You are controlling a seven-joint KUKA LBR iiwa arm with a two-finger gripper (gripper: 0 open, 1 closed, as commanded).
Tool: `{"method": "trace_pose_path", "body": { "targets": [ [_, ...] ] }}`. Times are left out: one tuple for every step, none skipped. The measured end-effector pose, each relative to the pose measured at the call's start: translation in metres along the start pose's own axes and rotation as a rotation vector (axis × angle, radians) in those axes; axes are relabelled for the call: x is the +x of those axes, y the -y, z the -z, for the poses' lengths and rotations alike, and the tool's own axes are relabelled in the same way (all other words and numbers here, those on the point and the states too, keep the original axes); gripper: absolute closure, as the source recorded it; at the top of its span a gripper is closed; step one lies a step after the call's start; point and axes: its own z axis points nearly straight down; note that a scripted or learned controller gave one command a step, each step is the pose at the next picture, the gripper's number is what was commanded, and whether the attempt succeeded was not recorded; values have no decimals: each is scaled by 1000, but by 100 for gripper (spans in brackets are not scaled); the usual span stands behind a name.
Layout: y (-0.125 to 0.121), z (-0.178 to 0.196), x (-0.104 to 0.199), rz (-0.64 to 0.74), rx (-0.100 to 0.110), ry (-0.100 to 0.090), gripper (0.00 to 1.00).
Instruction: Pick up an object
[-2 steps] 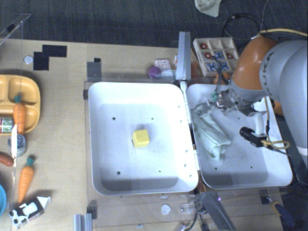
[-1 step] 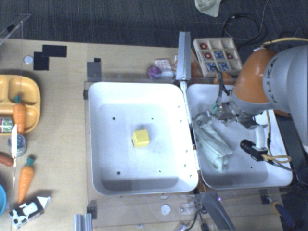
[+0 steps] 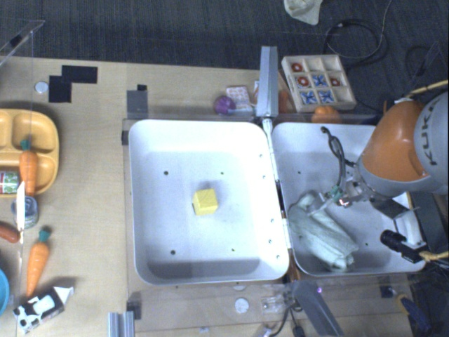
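Note:
A small yellow block (image 3: 205,201) lies near the middle of the left white bin (image 3: 147,160). In the right white bin (image 3: 302,142) a crumpled pale grey-green cloth (image 3: 324,232) lies toward the front. The grey arm with its orange band (image 3: 393,149) reaches in from the right, and my gripper (image 3: 335,199) hangs low over the cloth's upper edge. Its tip sits close to or on the cloth, and cables partly cover it.
Left of the bins lie a yellow divided tray (image 3: 28,149), toy carrots (image 3: 36,258) and small toys. Behind the bins are a tic-tac-toe board (image 3: 319,81), a purple ball (image 3: 224,104) and an orange ball (image 3: 324,114). A metal divider (image 3: 267,83) stands between the bins.

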Motion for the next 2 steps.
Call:
{"method": "trace_pose_path", "body": {
  "targets": [
    [-50,-1,7,-42,2,-2,0],
    [36,5,25,-63,13,-6,0]
  ]
}}
